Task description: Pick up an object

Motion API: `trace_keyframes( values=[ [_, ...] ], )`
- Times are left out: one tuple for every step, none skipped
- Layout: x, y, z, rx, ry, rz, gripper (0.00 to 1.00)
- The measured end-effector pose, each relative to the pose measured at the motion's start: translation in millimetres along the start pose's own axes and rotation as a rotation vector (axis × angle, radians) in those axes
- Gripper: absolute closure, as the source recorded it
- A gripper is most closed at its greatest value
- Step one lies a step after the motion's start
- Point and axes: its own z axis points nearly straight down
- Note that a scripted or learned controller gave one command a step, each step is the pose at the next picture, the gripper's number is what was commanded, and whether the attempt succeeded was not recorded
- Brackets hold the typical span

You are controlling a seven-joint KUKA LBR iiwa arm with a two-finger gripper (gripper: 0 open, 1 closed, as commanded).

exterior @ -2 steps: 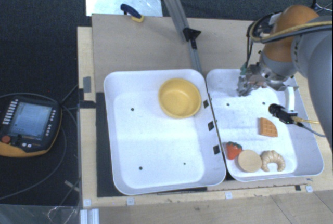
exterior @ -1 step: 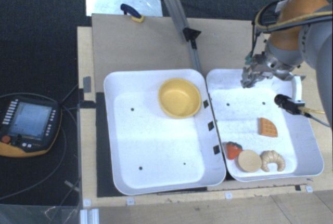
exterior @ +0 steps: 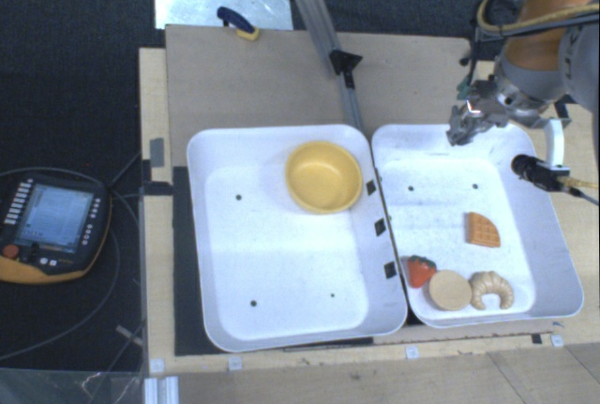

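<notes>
With jaw state impossible to tell, the gripper [exterior: 461,132] hovers well apart from a probably light, stiff waffle [exterior: 482,230], best pinched across its flat edges.

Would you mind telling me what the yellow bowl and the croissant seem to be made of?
The yellow bowl looks like moulded plastic: even colour, smooth, soft sheen. The croissant is probably a plastic or rubber toy, pale tan with ridged segments and a uniform surface; real pastry cannot be ruled out from this view.
</notes>
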Motion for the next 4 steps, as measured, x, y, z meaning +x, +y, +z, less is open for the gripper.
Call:
trace_keyframes(
  values=[
    [0, 1, -30, 0.001, 0.000, -0.001, 1.00],
    [55, -25, -33, 0.004, 0.002, -0.004, 1.00],
    [102, -47, -42, 0.004, 0.002, -0.004, 1.00],
    [150, -73, -34, 0.005, 0.002, -0.004, 1.00]
  ],
)
